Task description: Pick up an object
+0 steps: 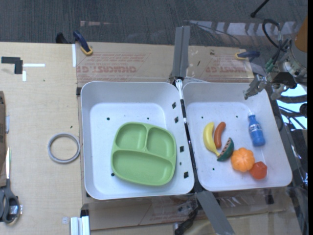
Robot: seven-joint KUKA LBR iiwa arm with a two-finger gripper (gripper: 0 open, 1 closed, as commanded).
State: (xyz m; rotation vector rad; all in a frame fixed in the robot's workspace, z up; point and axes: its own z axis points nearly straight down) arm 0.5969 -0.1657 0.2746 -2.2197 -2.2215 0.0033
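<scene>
The right bin [215, 102] holds a yellow banana [210, 137], a red sausage [220, 131], a watermelon slice [226, 150], an orange [242, 159], a small red tomato [259, 170] and a blue bottle [255, 130]. My gripper [258, 86] hangs over the far right corner of that bin, above and behind the blue bottle, apart from every object. Nothing shows in its grasp.
A green divided plate [144, 153] lies in the left bin [98, 106]. On the bench to the left are a tape ring [63, 147] and scissors [9, 199]. Blue clamps [83, 43] sit at the cardboard's far edge. Cables hang beside the arm at right.
</scene>
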